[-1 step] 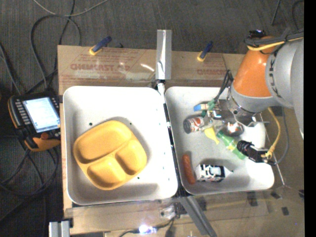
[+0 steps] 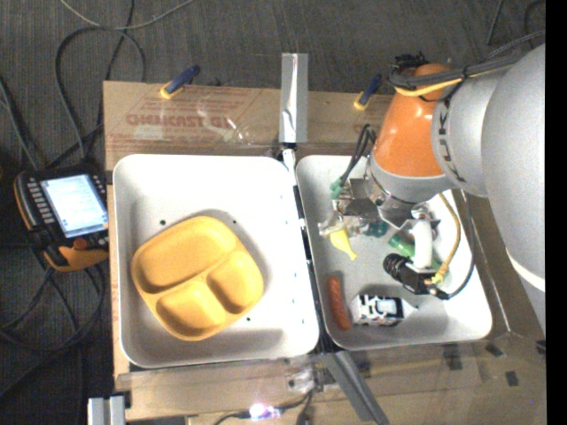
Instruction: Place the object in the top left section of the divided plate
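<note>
A yellow divided plate (image 2: 198, 275) with three sections lies tilted in the left bin (image 2: 142, 180). My gripper (image 2: 351, 218) is low over the upper left part of the right bin (image 2: 469, 321), under the orange wrist band. A small yellow piece (image 2: 344, 242) sits right below it, touching or nearly touching it. Green bits (image 2: 337, 187) show beside the gripper body. A brown sausage-shaped toy (image 2: 336, 299) and a black-and-white object (image 2: 379, 308) lie near the front of that bin. The arm hides the bin's middle and right.
A tablet pendant (image 2: 66, 204) rests left of the bench. Cables from the wrist loop over the right bin (image 2: 443, 277). A metal post (image 2: 293, 96) stands behind the divider between the bins. Blue-and-yellow clamps (image 2: 179, 81) hold the cardboard backing.
</note>
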### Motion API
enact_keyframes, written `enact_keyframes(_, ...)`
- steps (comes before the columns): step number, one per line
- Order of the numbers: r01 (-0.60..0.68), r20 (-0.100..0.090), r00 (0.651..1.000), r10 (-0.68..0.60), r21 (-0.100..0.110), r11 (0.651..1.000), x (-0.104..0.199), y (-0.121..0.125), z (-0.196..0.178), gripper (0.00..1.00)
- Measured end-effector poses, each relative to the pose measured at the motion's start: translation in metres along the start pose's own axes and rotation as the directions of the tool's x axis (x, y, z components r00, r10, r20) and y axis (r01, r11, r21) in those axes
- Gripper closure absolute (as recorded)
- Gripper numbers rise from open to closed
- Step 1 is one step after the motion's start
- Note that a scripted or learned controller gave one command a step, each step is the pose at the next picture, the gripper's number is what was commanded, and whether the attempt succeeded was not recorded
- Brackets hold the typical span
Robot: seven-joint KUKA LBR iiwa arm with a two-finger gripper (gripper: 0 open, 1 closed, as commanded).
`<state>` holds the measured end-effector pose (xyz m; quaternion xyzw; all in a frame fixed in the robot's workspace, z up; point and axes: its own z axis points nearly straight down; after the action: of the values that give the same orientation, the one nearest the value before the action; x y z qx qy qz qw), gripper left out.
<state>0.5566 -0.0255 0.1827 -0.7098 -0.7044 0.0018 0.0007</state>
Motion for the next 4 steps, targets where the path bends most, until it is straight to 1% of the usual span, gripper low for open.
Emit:
enact_keyframes(1, 0.133, 0.000, 0.991, -0.133, -0.001, 0.991, -0.016, -0.021, -0.063, 1.00)
enact_keyframes(2, 0.189, -0.001, 0.982, -0.189, 0.001, 0.982, 0.034, -0.048, -0.029, 1.00)
enact_keyframes(3, 0.250, 0.000, 0.968, -0.250, -0.002, 0.968, 0.065, 0.008, -0.055, 1.00)
enact_keyframes(4, 0.394, -0.001, 0.919, -0.394, 0.002, 0.919, 0.101, -0.069, -0.013, 1.00)
